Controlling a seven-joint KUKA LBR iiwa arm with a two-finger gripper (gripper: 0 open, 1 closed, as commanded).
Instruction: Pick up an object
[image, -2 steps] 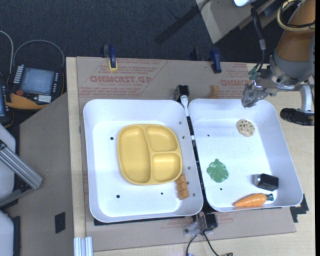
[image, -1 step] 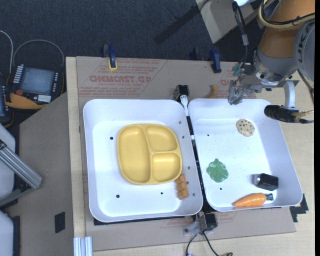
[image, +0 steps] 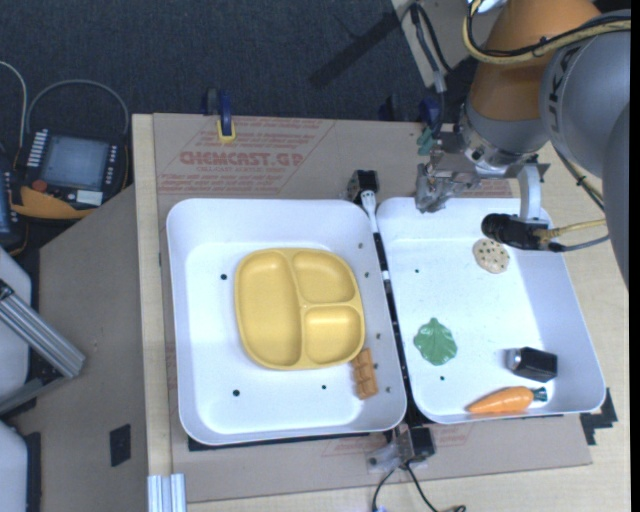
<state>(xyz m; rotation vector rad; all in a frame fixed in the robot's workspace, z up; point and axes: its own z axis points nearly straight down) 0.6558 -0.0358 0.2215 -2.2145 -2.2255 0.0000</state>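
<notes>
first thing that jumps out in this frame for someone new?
The yellow divided plate in the middle of the left bin, with a small brown piece by its near right corner. Then the grey and orange arm's gripper at the far left corner of the right bin, where a cookie, green leaf, black block and carrot lie.

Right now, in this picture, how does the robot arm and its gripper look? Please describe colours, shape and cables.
The arm is thick and rounded, with smooth grey shells and a wide orange band above the wrist. Below the band sits a grey metal collar, and from it hangs the small gripper, made of bare metal parts. Thin dark cables run along the arm down to the gripper.
</notes>
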